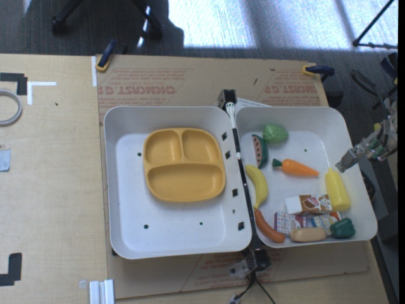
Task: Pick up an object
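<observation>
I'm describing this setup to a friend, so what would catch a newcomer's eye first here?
Probably the yellow divided plate, alone in the left bin. Next, the bright toy food crowding the right bin: a banana, a carrot and a watermelon slice. The gripper sits at that bin's right rim.

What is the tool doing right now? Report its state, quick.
Tool: at the right bin's right rim, beside the yellow bottle; open or closed cannot be told, and nothing seen held.
</observation>
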You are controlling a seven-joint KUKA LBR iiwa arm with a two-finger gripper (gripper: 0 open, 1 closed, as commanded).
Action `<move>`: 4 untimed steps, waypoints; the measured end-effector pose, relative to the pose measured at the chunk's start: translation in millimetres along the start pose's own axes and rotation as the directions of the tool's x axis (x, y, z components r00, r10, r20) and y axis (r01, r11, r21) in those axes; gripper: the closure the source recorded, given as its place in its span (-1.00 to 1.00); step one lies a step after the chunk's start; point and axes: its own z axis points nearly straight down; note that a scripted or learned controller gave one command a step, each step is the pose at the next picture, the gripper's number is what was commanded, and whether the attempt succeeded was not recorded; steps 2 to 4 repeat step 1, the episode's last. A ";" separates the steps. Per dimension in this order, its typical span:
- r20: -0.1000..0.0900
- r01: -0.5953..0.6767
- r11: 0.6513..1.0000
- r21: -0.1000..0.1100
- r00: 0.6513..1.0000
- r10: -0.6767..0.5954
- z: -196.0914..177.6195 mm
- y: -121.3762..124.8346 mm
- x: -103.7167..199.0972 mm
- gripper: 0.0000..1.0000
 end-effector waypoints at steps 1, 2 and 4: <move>0.002 0.057 0.998 -0.003 0.998 -0.057 37.3 36.4 69.2 1.00; 0.002 0.057 0.998 -0.003 0.998 -0.057 37.3 36.4 69.2 1.00; 0.002 0.057 0.998 -0.003 0.998 -0.057 37.3 36.4 69.2 1.00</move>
